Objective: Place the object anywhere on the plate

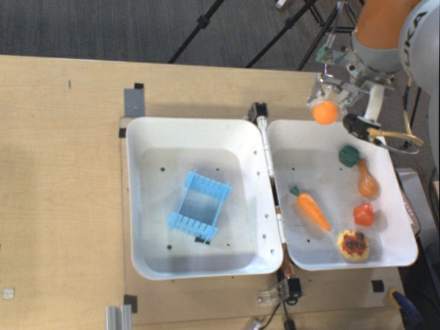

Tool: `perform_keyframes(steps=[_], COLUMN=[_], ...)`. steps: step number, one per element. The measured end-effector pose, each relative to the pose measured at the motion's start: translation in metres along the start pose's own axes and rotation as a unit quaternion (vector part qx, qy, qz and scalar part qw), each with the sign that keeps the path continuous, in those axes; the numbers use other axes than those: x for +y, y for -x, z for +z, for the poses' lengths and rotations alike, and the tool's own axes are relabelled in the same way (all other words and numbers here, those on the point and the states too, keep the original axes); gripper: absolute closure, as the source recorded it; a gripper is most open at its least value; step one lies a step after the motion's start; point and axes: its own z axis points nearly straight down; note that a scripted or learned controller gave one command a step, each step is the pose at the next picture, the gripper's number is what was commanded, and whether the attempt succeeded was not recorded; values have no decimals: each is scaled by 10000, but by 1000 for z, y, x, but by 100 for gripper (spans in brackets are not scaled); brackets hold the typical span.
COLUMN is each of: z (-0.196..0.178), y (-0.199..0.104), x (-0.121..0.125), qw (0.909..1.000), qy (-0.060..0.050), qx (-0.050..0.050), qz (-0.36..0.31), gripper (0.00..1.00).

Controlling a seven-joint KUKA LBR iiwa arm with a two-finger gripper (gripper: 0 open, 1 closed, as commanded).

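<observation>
Hanging above the far rim of the right bin [410, 247], the jaws [328, 102] are pinching an orange ball [325, 113], which is showing between the two fingers, just over the bin's far left corner and clear of the things below. The grey arm [412, 26] with its orange band is reaching in from the upper right.

Lying in the left bin [134, 205] is a blue slatted rack [199, 207], the plate-like thing here, sitting a little tilted near the middle of the floor. Bare white floor is running all around it, widest toward the far wall and the left wall; its near end is sitting closer to the front wall. The two bins are standing edge to edge, their rims meeting along a dark strip [269, 174] between them.

Resting in the right bin are a carrot [312, 210] lying aslant near the left wall, a dark green piece [349, 155] toward the far right, a small orange pear-shaped piece [367, 182] just in front of it, a red piece [364, 214] nearer the front, and a round yellow piece with red dots [353, 245] close to the front rim. The far left quarter of this bin, under the ball, is lying open.

The wooden worktop [62, 184] is stretching wide and bare to the left of the bins, with a narrower strip along the far side.
</observation>
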Motion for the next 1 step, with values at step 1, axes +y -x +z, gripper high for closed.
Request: perform_keyframes(steps=[1], z=[-2], y=[-16], x=[-9], qw=[9980], qy=[-85], qx=[-48], qz=[617], gripper=[100])
